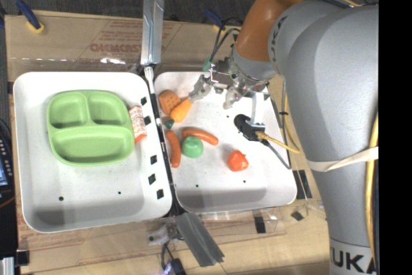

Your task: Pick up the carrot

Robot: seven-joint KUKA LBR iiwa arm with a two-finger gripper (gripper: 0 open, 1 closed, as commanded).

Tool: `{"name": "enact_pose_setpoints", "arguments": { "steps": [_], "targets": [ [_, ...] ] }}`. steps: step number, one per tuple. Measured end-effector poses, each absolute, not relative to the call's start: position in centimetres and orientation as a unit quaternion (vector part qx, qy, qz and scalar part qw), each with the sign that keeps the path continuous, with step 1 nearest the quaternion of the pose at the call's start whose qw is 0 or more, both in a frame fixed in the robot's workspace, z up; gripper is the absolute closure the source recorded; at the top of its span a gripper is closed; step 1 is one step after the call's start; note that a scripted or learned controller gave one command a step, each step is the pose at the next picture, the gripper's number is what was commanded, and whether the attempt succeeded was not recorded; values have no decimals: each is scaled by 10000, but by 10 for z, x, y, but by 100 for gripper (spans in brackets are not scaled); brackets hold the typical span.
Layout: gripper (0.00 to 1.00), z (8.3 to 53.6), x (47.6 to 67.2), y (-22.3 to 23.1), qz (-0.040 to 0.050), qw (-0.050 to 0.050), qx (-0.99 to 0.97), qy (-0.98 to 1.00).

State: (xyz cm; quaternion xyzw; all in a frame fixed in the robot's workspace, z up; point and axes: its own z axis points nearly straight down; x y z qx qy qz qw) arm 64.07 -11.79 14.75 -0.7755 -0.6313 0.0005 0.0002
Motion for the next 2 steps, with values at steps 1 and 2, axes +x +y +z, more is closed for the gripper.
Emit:
{"name": "enact_pose_setpoints", "arguments": {
  "steps": [1, 2],
  "targets": [
    [0, 106, 649, -106, -90, -87, -7210, -6928],
    [0, 92, 647, -97, 4, 6, -8267, -5627]
  ]
}}
